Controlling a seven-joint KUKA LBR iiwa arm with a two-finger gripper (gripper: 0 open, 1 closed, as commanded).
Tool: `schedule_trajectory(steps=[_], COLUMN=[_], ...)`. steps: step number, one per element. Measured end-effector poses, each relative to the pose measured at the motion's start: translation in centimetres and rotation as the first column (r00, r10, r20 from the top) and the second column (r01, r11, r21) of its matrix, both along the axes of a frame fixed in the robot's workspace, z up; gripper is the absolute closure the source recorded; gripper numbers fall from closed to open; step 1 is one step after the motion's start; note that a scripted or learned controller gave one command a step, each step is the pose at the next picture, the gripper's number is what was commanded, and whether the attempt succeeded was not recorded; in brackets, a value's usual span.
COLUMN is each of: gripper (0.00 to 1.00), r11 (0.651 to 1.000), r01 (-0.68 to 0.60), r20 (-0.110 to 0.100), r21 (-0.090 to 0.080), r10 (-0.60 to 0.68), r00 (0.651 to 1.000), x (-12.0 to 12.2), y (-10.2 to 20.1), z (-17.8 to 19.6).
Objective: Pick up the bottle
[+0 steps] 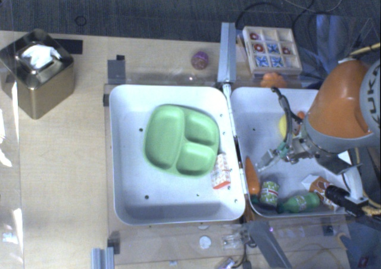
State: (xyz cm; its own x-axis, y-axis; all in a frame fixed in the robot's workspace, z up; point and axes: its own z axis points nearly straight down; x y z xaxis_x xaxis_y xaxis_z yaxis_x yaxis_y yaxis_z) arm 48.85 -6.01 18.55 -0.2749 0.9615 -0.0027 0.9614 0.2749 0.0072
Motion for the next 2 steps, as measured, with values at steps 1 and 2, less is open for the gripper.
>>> schedule_trajectory(steps=[1, 2], gripper=[0.00, 0.00], r11=[0.979, 0.936], r01=[0.205, 0.353], r20=[0.000, -0.002], r21=[0.003, 0.002], r10=[-0.205, -0.353], r00=[0.979, 0.936], x=[0.0, 1.2], y=[3.2, -1.2], z=[0.0, 1.2])
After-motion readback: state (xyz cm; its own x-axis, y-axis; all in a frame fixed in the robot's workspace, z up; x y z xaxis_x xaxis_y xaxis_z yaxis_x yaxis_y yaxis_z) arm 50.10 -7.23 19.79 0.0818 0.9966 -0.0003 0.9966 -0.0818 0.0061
